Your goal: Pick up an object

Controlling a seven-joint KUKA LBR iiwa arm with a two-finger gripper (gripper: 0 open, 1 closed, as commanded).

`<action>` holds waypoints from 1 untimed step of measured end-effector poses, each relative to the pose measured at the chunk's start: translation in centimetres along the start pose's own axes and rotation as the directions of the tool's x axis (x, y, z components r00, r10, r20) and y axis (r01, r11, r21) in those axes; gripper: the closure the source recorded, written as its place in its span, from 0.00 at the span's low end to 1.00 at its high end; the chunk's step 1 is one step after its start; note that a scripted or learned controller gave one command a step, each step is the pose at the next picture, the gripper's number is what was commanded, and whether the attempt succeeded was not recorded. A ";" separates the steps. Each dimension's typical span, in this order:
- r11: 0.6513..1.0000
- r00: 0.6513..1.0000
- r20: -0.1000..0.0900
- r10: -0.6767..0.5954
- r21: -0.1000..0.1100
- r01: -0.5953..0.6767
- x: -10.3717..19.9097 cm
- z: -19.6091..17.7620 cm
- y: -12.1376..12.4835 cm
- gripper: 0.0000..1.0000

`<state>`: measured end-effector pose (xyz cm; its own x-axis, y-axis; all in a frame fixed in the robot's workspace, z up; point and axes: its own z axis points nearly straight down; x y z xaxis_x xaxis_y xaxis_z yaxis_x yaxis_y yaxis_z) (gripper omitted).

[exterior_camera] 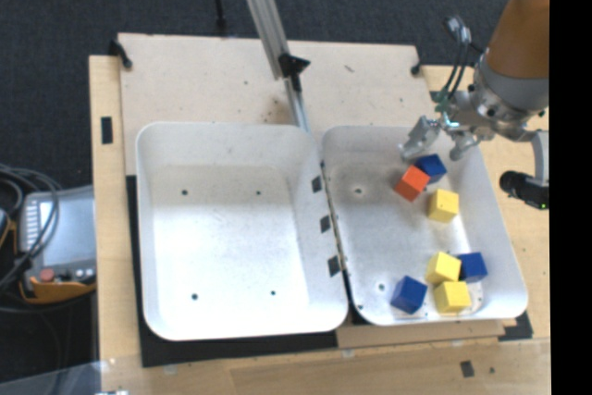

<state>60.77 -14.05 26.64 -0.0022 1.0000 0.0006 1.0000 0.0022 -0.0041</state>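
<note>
The gripper (442, 138) hangs spread wide, holding nothing; just below it, the blue cube (430, 167) touches the orange cube (413, 183), so closing fingers may knock both aside.

Seven small cubes lie in the right bin (495, 227): orange cube (413, 183) touching a blue cube (431, 167); other yellow and blue ones nearer the front.
</note>
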 end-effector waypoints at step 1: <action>1.000 1.000 0.000 0.000 -0.005 0.000 0.0 -0.3 0.1 0.00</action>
<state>60.84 -14.04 26.92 -0.0025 1.0000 0.0002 1.0000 0.0025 0.0009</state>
